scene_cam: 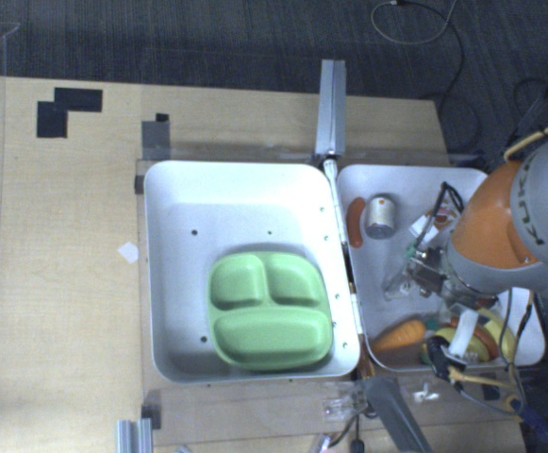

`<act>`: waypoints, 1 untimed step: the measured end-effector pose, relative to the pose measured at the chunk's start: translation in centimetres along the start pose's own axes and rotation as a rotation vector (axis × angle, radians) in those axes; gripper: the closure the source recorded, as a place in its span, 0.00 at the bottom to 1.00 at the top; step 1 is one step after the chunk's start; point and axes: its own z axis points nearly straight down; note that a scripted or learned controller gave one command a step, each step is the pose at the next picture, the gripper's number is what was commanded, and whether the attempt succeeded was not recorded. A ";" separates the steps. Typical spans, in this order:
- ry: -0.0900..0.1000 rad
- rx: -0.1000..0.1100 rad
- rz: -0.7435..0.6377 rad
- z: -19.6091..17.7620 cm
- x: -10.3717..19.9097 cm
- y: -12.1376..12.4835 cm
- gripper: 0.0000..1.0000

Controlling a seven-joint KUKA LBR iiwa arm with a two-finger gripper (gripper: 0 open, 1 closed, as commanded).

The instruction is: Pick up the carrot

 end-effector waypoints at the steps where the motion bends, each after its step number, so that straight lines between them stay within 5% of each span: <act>1: 0.002 -0.017 -0.087 0.7 0.2 -0.2 0.00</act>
